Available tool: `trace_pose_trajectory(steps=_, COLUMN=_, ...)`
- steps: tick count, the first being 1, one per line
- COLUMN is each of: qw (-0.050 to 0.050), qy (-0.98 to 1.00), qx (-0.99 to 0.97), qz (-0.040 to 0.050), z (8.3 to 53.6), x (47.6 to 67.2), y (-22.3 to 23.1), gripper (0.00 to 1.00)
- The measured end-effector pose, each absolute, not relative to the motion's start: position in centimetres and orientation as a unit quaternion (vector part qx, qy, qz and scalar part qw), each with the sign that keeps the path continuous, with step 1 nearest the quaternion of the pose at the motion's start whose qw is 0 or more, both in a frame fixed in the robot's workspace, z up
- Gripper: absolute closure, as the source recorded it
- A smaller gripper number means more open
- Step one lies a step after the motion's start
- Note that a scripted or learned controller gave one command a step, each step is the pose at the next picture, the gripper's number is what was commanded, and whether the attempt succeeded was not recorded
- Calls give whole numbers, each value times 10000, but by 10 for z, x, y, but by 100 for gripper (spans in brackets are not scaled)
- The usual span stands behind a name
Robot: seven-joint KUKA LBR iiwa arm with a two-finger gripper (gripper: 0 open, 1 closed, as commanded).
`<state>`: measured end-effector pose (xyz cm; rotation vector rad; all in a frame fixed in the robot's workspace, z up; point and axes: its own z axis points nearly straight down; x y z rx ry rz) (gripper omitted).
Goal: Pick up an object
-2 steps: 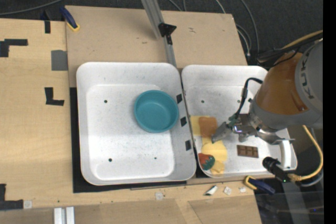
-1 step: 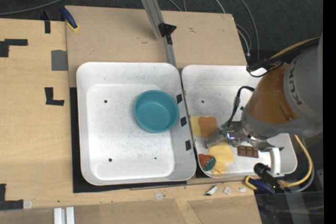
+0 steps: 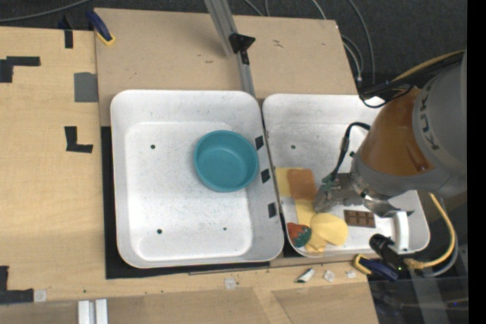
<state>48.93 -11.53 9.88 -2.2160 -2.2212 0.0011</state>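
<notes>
gripper (image 3: 325, 199) low in rt bin (image 3: 304, 114), over orange block (image 3: 301, 182), long axis up-down; grip state can't tell.

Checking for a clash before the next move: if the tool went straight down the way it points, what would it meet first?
Most likely the yellow object in the right bin, just below the tool; the orange piece lies beside it. Depth is unclear from this slanted view.

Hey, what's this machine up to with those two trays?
The arm reaches into the right bin, its tool low over a small heap there: an orange block, something yellow and a brown piece. A blue bowl sits alone in the left bin. I can't see anything gripped yet.
</notes>
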Motion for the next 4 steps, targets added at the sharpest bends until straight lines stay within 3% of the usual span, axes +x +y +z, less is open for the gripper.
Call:
trace_pose_trajectory(steps=3, qw=-6, qy=-7077, qx=-7065, qz=-4, z=211, x=498, y=-116, gripper=100)
trace_pose_trajectory(steps=4, qw=11, qy=-7094, qx=-7048, qz=-2, z=215, x=502, y=-71, gripper=100)
